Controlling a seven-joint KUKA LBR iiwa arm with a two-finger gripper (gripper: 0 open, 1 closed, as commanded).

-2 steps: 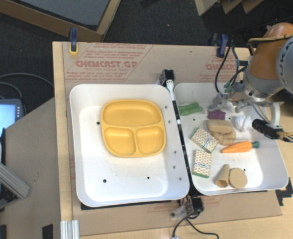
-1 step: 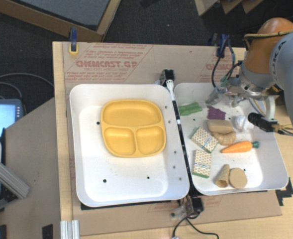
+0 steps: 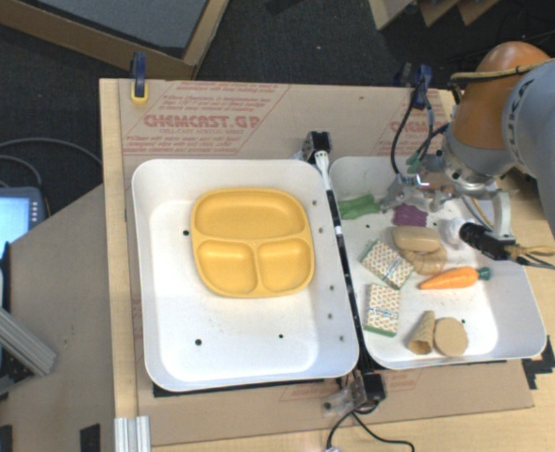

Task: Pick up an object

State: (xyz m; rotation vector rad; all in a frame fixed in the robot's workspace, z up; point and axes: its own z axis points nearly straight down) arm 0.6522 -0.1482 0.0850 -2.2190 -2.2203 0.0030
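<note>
Two white bins: the left bin (image 3: 164, 347) bears a yellow tray (image 3: 253, 241). The gripper (image 3: 426, 188) hovers at twelve o'clock of the right bin (image 3: 513, 332), just above the purple object (image 3: 410, 216); we cannot tell its finger state. We judge this the approach; descent comes next.

The arm (image 3: 531, 111) enters at the right edge of the tabletop, near its far right corner, its thick grey link angled down and to the left. An orange band (image 3: 494, 92) sits above the wrist, with dark cables running along it toward the far edge. The gripper (image 3: 426, 188) hangs low over the far part of the right bin (image 3: 513, 337), near that bin's back edge, with its metal body pointing downward; its tips are too cluttered and small here to read clearly.
</note>
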